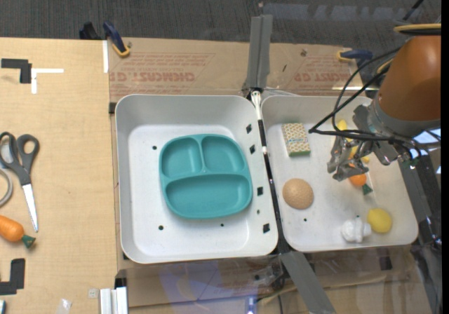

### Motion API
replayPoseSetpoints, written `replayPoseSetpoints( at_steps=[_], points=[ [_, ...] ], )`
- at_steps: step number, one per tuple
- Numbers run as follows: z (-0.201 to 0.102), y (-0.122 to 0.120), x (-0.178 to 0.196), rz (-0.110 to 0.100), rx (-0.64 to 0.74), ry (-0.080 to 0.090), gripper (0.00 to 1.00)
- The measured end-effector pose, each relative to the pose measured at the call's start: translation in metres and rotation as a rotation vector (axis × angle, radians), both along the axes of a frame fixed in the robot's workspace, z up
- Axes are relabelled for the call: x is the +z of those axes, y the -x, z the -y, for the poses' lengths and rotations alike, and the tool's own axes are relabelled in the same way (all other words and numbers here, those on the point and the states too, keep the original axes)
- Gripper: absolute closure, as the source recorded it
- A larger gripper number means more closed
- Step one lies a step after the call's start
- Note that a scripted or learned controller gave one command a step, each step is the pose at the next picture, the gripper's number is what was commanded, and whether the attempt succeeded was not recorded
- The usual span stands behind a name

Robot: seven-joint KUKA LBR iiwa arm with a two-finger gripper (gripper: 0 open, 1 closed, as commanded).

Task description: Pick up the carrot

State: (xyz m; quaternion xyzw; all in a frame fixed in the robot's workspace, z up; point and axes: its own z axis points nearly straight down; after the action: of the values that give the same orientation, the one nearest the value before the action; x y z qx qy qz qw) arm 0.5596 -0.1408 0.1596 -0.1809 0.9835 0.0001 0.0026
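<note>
A: Which step is in hand, would you say?

B: The reach-and-grasp, I judge; the metal two-finger gripper is low in the right-hand shallow white bin, directly over a small orange carrot with a green tip; the orange shows just beside the fingertips, towards the bin's right wall.

A: Has it got hold of it?

B: I cannot tell; cables and the wrist blur the tips, so whether the hand is spread or closed is hidden; the carrot looks to lie on the bin floor.

A: And next?

B: Close squarely on the carrot, then lift straight; the yellow lemon-like fruit lies near.

A: The arm's pose?

B: It comes in from the right; its orange band sits high above the bin, wrist pointing down and slightly left.
</note>
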Motion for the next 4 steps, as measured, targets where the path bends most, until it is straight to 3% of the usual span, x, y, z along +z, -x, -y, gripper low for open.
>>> replayPoseSetpoints(
  at_steps=[1,2,3,4],
  points=[
    [0.03,-0.03,0.157,0.002,0.193,0.002,1.0],
    [0.03,-0.03,0.156,0.0,0.193,0.001,0.0],
    [0.029,-0.048,0.014,-0.002,0.284,-0.001,0.0],
    [0.049,-0.035,-0.066,0.0,0.238,0.001,0.0]
  ],
)
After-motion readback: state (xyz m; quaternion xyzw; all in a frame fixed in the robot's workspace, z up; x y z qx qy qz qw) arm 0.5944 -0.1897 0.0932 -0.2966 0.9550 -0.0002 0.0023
